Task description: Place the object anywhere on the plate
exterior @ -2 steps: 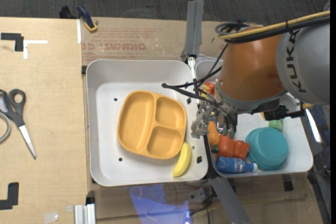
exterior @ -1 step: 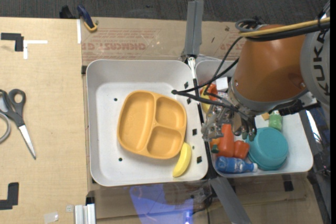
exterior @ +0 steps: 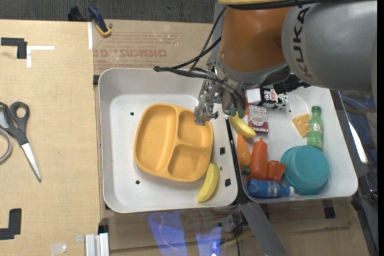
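A yellow-orange divided plate (exterior: 171,144) lies in the left white bin (exterior: 117,147). A yellow banana (exterior: 208,183) rests on the bin floor against the plate's lower right rim, off the plate. My gripper (exterior: 217,110) hangs under the orange wrist, over the plate's upper right corner and the wall between the two bins. It looks open, with one finger (exterior: 204,110) above the plate's rim and nothing seen between the two. The plate's compartments hold nothing.
The right bin (exterior: 342,147) is crowded: a second banana (exterior: 242,126), a red and white box (exterior: 258,117), a red bottle (exterior: 259,159), a blue bottle (exterior: 268,189), a teal bowl (exterior: 306,168) and a green bottle (exterior: 314,127). Scissors (exterior: 21,135) lie on the bench at left.
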Tool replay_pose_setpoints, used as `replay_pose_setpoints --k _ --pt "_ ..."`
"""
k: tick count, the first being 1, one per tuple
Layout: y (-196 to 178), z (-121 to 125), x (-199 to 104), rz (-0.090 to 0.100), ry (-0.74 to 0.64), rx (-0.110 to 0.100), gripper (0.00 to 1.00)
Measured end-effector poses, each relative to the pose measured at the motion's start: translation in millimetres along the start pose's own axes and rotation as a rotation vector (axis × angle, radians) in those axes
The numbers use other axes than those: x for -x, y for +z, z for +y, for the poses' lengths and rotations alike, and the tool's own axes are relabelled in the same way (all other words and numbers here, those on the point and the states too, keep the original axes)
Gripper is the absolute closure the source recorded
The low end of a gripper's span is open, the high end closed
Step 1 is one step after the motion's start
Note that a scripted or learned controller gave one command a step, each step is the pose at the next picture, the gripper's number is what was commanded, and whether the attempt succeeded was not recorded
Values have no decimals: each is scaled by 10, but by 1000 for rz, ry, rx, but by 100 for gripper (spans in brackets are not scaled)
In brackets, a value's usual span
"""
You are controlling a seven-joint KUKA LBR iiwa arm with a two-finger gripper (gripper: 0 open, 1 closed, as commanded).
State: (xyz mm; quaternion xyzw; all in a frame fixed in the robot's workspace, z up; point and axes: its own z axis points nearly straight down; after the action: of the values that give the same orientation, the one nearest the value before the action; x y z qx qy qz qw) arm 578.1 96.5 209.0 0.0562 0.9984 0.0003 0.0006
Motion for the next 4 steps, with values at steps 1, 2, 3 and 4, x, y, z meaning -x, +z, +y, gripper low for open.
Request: replay_pose_setpoints --k 1,2,3,4 --pt "-2 -4 2 0 1 0 0" --pt "-90 -7 14 -3 3 1 100" --pt "201 269 -738 3 -35 -1 100" --pt "200 267 -736 2 -34 -1 0"
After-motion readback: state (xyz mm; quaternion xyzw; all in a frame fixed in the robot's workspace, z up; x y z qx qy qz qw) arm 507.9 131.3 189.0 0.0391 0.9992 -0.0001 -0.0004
